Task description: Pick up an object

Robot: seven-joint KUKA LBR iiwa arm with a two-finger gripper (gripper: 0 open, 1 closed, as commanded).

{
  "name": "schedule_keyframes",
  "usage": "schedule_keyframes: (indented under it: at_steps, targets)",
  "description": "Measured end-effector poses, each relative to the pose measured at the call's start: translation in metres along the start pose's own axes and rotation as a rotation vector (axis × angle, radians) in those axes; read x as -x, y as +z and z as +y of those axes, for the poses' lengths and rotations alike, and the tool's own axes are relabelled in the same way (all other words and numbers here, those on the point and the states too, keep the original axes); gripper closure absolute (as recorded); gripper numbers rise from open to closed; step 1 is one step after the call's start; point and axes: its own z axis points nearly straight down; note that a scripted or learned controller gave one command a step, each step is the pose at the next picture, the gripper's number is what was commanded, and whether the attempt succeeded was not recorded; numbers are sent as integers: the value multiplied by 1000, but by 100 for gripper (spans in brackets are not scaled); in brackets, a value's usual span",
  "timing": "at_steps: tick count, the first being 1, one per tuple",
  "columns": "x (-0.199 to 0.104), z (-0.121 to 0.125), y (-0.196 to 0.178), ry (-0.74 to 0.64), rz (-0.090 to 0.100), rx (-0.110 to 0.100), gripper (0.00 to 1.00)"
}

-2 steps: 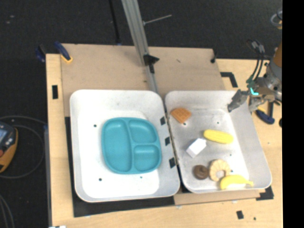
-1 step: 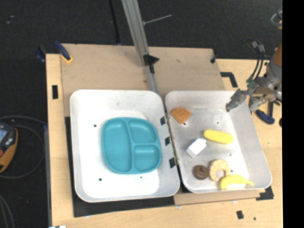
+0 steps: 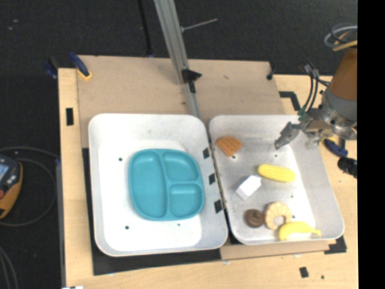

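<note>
The right bin (image 3: 313, 179) holds several small items. An orange wedge (image 3: 228, 146) lies near its upper left corner, and a yellow oblong piece (image 3: 277, 173) sits mid-bin. A white block (image 3: 248, 186) lies left of the yellow piece. Along the front edge are a brown round piece (image 3: 254, 218), a tan ridged piece (image 3: 278, 214) and a yellow banana (image 3: 298, 230). My gripper (image 3: 299, 138) hovers over the bin's upper right part, above and right of the yellow oblong piece. It is open, with nothing between its fingers.
The left bin (image 3: 105, 161) holds a teal divided plate (image 3: 166, 183). A grey metal post (image 3: 174, 38) rises behind the seam between the bins. Cables and hoses (image 3: 313, 92) hang by the arm at the right edge.
</note>
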Motion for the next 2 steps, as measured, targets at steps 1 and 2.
schedule_keyframes:
  at_steps: [1, 2]
  targets:
    - [6, 0, 43, 3, -1, 0, 0]
    - [16, -2, 99, 4, 0, 0, 0]
